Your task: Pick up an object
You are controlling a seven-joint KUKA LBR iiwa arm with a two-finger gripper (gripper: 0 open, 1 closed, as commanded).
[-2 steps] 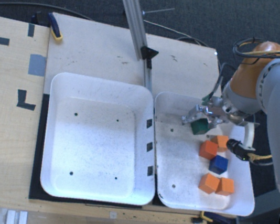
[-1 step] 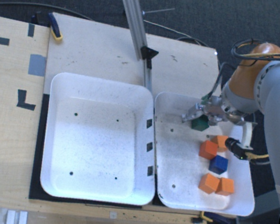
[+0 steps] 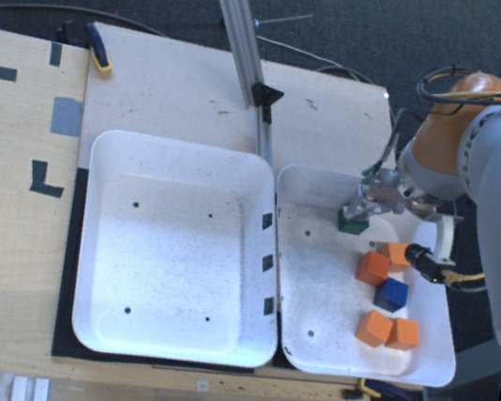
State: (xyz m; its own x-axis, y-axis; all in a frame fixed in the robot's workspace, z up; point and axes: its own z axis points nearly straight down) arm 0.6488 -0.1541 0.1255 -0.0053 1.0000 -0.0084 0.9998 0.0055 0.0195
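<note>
Grey arm (image 3: pixel 492 178): comes in from the right and gets chopped off by the frame edge, so you only see the wrist end plus the orange band (image 3: pixel 454 119) up top.
Gripper (image 3: pixel 360 213): sits low over the upper part of the right bin, pretty small and blurry from this angle.
Jaws: honestly can't tell how they stand, the fingertips melt into the dark thing under them.
Green object (image 3: pixel 353 225): small dark green lump right at the gripper tip; whether it's actually pinched or just sitting below, no idea.
Orange blocks: one (image 3: pixel 372 267) mid-bin, another (image 3: pixel 396 255) just beside it and partly tucked behind a black cable end, then two (image 3: pixel 375 328) (image 3: pixel 404 334) touching side by side near the front rim.
Blue block (image 3: pixel 392 294): between the upper orange pair and the lower pair, close to both.
Right bin (image 3: pixel 313 281): shallow white tray, speckled floor, all the blocks crowd its right half.
Left bin (image 3: pixel 176 249): same white tray, touching the right one along the middle.
Bench (image 3: pixel 3 201): pale wood with grey and dark tape bits on the left.
Metal pole (image 3: pixel 244 37): slants down from the top edge, its top cut off.
Floor: dark carpet behind the bench, a thin cable running across it.
</note>
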